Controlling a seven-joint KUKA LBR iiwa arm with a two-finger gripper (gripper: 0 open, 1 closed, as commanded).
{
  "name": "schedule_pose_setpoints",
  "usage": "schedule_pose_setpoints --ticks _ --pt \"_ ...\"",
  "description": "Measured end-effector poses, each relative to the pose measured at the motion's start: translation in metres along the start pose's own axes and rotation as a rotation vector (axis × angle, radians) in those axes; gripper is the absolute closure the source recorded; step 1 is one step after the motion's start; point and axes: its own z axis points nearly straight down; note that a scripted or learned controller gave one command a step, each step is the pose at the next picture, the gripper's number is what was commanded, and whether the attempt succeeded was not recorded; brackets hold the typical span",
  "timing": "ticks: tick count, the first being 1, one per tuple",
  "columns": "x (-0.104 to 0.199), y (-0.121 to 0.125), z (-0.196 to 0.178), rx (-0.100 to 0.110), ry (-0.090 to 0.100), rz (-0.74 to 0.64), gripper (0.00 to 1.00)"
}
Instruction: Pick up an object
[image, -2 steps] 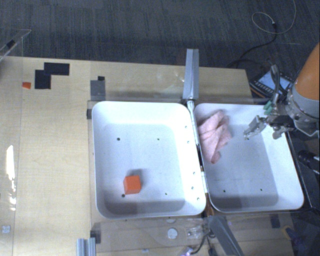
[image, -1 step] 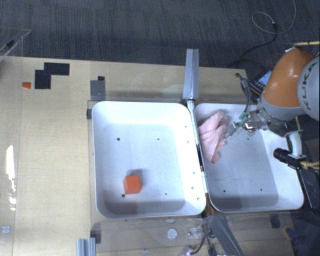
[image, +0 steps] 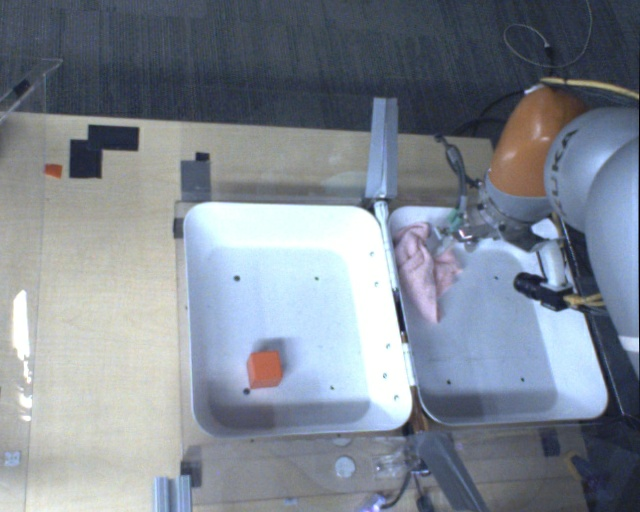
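Observation:
A crumpled pink cloth (image: 425, 272) lies at the far left of the right bin (image: 500, 400), against the wall shared with the other bin. Its upper right corner reaches up to my gripper (image: 462, 230), which sits at the cloth's top edge beneath the orange-banded wrist (image: 525, 140). The cloth tapers to a narrow tail toward the near side. A small orange cube (image: 265, 369) rests in the near left part of the left bin (image: 280, 225), far from the gripper.
A grey metal post (image: 382, 150) stands behind the divider between the bins. Black cables (image: 545, 290) run from the arm over the right bin's right side. Black markers (image: 98, 146) and a small orange tag (image: 52, 171) lie on the bench at the far left.

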Motion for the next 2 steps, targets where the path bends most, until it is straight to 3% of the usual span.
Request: schedule_pose_setpoints --ticks 1,2 --pt "0.0337 -0.0443 -0.0026 -0.005 -0.004 -0.131 0.0" --pt "0.0337 -0.0443 -0.0026 -0.005 -0.004 -0.131 0.0"
